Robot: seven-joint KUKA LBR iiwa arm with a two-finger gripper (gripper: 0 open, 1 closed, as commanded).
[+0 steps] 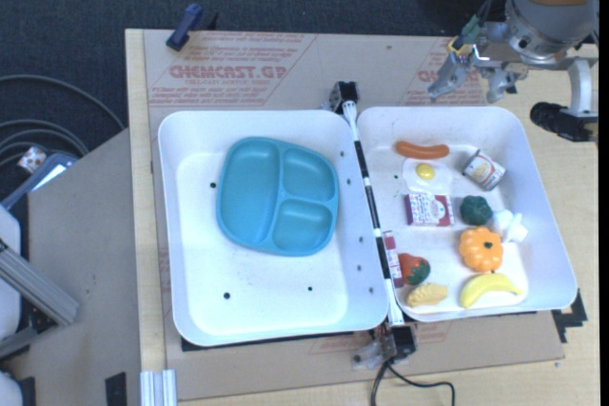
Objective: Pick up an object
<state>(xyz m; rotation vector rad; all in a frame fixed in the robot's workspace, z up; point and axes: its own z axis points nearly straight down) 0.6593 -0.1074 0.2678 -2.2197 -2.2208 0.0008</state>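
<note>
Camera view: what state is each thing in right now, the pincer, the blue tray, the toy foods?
pincer: hanging above the bench behind the right bin, holding nothing
blue tray: lying flat in the left bin
hot dog: lying flat
can: tipped on its side
pumpkin: sitting upright
banana: lying flat

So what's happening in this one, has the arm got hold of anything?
Not yet. The gripper hangs above the far rim of the right bin with nothing between its fingers. All the toy food lies in that bin: a hot dog, fried egg, small can, red-and-white carton, broccoli, pumpkin, banana and corn. The left bin holds a blue divided plate.
</note>
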